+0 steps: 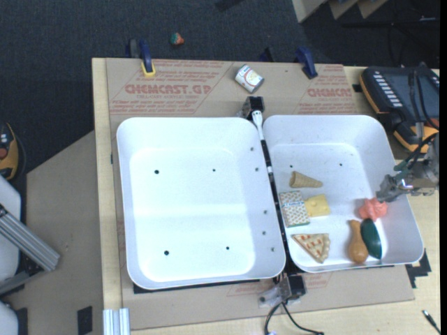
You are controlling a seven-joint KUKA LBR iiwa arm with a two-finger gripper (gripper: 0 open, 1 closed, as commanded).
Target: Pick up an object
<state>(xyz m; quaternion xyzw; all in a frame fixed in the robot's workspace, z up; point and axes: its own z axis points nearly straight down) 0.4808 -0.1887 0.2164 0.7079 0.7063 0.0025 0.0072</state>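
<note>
The end effector (390, 187) sits at the right bin's (328, 128) right wall, just beside a pink object (374, 209); its opening cannot be told. Also in this bin: a wedge (305, 181), yellow block (318, 206), patterned square (295, 209), pizza slice (312, 246), orange-and-green piece (364, 241).

Fixed above the bench (209, 89), looking down at a slant from the near side toward the far edge and the dark floor (84, 19) beyond. Set back enough to take in both white bins whole: left bin (133, 138), right bin (377, 135). Centred roughly on the seam between them, with bench margins visible at left, near and far.
</note>
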